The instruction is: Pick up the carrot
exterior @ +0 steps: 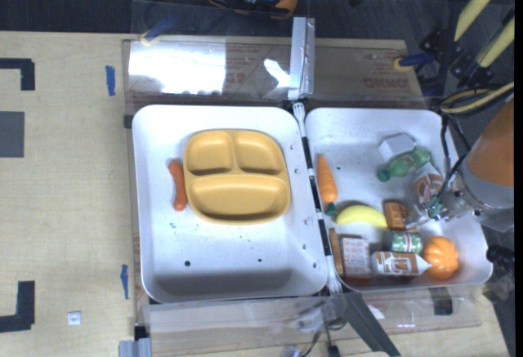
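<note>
Carrot (326, 178): well left of the pincer, against the right bin's (359, 125) left wall, green end toward the banana (362, 216).
Handling: probably light, stiff, smooth plastic; take its thick orange middle.
Pincer (436, 208): low among packets; grip state cannot tell.

I saw light wooden bench (65, 208) carrying two shallow white bins side by side: left bin (163, 265), right bin (359, 127). I noted black markings (18, 73) and blue tape bits (110, 79) on bench surface left of bins.
</note>
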`<state>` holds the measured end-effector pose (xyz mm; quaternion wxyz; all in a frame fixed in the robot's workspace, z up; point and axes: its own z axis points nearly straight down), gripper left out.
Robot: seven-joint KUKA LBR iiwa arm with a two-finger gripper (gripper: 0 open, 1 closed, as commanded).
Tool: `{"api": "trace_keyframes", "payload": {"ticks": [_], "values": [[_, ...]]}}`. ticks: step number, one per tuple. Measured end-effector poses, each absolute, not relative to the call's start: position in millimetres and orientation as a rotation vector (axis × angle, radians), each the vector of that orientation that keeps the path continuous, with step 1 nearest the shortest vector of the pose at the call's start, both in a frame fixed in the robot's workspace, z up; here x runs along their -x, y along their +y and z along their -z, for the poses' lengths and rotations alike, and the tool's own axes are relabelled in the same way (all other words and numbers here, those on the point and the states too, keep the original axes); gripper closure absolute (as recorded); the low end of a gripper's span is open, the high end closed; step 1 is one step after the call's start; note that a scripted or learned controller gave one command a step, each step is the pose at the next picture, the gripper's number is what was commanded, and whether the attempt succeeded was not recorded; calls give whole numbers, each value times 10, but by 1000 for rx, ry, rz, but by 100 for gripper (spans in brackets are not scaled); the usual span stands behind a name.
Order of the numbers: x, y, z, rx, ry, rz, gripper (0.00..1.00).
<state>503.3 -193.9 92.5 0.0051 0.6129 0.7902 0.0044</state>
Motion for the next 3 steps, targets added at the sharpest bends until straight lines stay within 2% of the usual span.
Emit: {"api": "trace_keyframes", "payload": {"ticks": [1,2,3], "values": [[-4869,-2268,-948,-1254,2853,-2,100],[-4817,-2221,-857,-1256,2873,-4,0],[-4838,-2220,-974,-1255,2866,-7,100]]}}
